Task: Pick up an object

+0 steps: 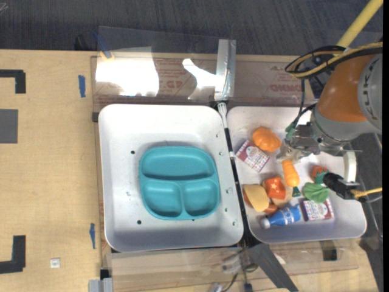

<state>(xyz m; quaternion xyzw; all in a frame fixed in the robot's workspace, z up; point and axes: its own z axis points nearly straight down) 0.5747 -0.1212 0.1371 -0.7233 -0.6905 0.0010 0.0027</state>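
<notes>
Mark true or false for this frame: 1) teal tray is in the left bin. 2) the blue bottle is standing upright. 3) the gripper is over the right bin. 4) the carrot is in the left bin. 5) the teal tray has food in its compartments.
1) True. The teal divided tray lies in the left bin.
2) False. The blue bottle lies on its side near the front edge of the right bin.
3) True. The gripper is above the right bin, close to the carrot.
4) False. The carrot is in the right bin among the other items.
5) False. The tray's compartments hold nothing visible.
</notes>
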